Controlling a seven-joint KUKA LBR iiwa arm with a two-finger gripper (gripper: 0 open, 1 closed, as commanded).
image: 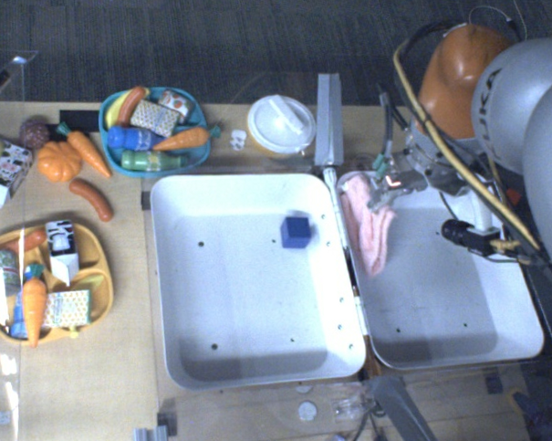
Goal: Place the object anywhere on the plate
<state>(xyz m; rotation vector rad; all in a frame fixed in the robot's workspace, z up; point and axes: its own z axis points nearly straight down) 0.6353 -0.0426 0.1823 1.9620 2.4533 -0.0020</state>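
Over the left rim of the right bin (464, 344), the gripper (381, 194) pinches the top of a pink cloth (370, 229) that hangs limp from its fingers down the bin's wall, while a blue cube (297, 231) sits alone in the left bin (227, 354).

A blue cube (297, 231) is seen lying in the left bin (218, 355), while a pink cloth (368, 227) is draped beneath the gripper (382, 190) in the right bin (464, 335).

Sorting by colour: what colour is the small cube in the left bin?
Blue cube, camera view.
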